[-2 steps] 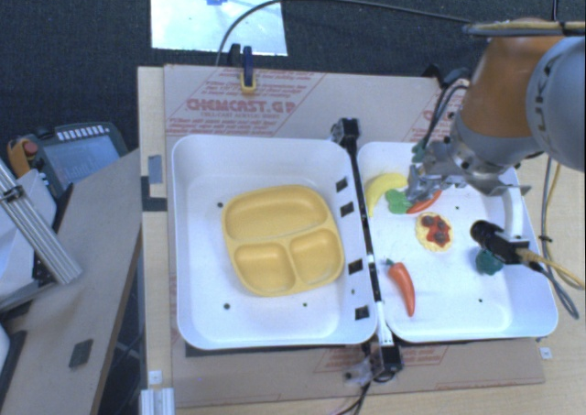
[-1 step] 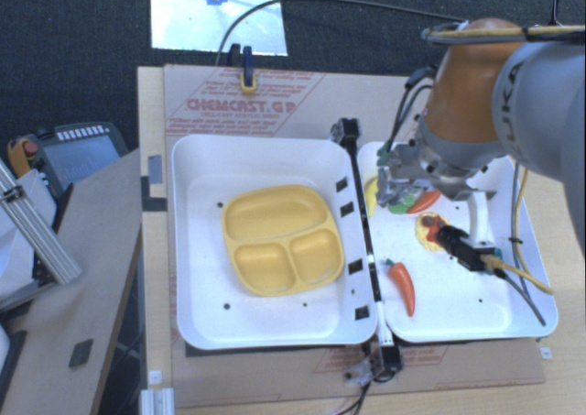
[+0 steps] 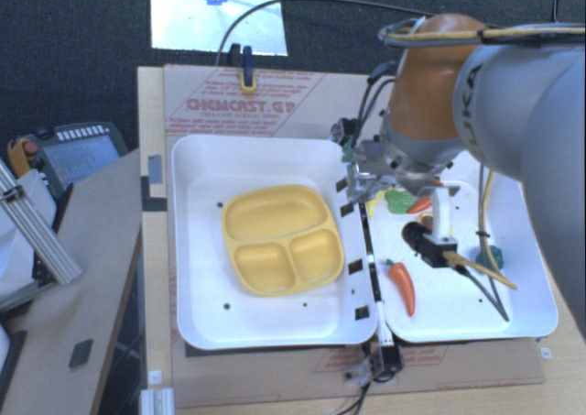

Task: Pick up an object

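The grey arm (image 3: pixel 526 102) comes in from the upper right of the frame and bends down toward the middle. Its orange band (image 3: pixel 430 83) sits above the wrist, and the wrist points down at the upper left corner of the right bin (image 3: pixel 458 317). The gripper (image 3: pixel 374 182) hangs low just above the wall where the two bins meet, a little right of the frame's centre. The wrist body covers it from above, so I cannot tell whether it is open or closed, and no object shows inside it.

The objects to pick all lie in the right bin. A green object (image 3: pixel 399 200) and a small orange piece (image 3: pixel 420 205) touch each other just right of the gripper and below the wrist. A red-orange toy pepper (image 3: pixel 403 287) lies lower, near the bin's left wall and well apart from the gripper, with its green stem toward the top. A teal object (image 3: pixel 492 258) rests toward the right side of this bin, partly behind a yellow cable.

The left bin (image 3: pixel 197 221) holds a yellow divided plate (image 3: pixel 282 239), which lies flat near its centre and is slightly turned. Both bins stand on a cardboard sheet (image 3: pixel 247 102) with red print.
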Tool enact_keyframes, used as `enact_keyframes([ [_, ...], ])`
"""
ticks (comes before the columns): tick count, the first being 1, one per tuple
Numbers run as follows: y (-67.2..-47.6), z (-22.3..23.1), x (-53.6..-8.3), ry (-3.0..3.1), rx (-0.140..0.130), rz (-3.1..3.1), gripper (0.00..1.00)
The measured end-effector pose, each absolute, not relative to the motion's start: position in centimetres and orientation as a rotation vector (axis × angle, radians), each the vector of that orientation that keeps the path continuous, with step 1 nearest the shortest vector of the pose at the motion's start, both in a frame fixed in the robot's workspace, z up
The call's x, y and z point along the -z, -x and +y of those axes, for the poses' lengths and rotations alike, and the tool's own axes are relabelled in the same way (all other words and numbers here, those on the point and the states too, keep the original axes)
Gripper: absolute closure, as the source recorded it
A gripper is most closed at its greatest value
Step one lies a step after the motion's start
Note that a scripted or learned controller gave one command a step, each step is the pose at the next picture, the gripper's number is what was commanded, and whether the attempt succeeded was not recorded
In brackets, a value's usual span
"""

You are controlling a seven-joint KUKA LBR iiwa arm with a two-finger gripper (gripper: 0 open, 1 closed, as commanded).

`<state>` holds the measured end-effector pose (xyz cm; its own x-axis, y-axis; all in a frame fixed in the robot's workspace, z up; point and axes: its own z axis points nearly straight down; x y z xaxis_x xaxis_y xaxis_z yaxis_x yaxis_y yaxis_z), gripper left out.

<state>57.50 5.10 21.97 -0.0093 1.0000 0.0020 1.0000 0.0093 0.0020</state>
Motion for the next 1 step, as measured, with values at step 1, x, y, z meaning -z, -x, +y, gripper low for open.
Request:
enact_keyframes([
  [1, -57.84, 10.62, -23.05, -2.211, -0.006, 2.232, 1.00],
])
